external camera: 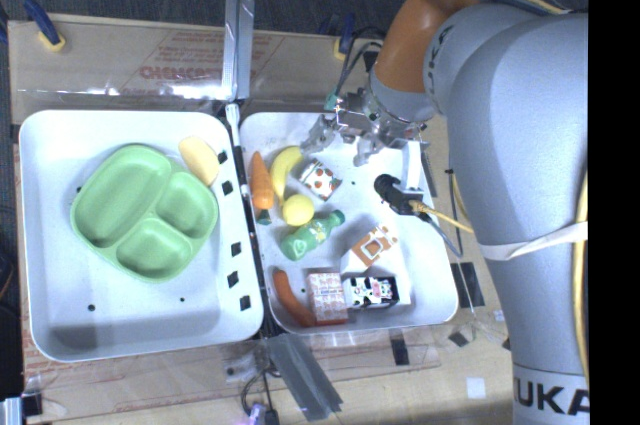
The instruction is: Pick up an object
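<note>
the hand (345, 135) hovers over the right bin's (436, 285) far end — whether it is wide or narrow i cannot tell. just beside it lie a banana (284, 167) and a small patterned carton (319, 180).

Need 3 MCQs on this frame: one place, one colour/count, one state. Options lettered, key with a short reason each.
1. Where does the green divided plate lie?
A. left bin
B. right bin
C. on the bench outside the bins

2. What colour is the carrot at the right bin's left wall?
A. blue
B. orange
C. white

3. How does the gripper stand to the toys?
A. above the right bin's far end
B. down on the green plate
C. outside both bins

Key: 1 A, the plate sits in the left bin beside a yellow piece. 2 B, it is plainly orange. 3 A, it hangs over the far end near the banana.
</note>
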`<state>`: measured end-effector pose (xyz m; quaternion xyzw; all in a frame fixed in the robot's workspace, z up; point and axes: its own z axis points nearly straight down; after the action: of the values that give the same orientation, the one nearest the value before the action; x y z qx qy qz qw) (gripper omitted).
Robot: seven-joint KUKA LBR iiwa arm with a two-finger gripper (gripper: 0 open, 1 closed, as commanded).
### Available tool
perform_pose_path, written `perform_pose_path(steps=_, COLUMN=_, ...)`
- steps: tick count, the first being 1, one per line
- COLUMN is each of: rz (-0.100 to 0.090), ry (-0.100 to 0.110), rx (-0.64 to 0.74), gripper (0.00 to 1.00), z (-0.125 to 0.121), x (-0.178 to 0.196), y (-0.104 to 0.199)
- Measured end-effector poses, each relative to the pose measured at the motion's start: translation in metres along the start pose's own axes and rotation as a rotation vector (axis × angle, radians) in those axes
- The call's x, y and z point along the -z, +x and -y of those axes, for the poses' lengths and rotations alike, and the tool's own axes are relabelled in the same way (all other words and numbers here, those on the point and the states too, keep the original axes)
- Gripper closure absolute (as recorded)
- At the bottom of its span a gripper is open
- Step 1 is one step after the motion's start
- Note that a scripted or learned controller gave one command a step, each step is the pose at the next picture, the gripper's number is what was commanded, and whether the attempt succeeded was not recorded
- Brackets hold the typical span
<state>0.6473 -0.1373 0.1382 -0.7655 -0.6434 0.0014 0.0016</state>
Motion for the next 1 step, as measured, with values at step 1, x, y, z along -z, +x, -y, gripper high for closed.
perform_pose_path(steps=1, rz=0.001, ry=-0.001, rx=0.068, gripper=0.00, z=0.0293, x=-0.0477, y=0.0034)
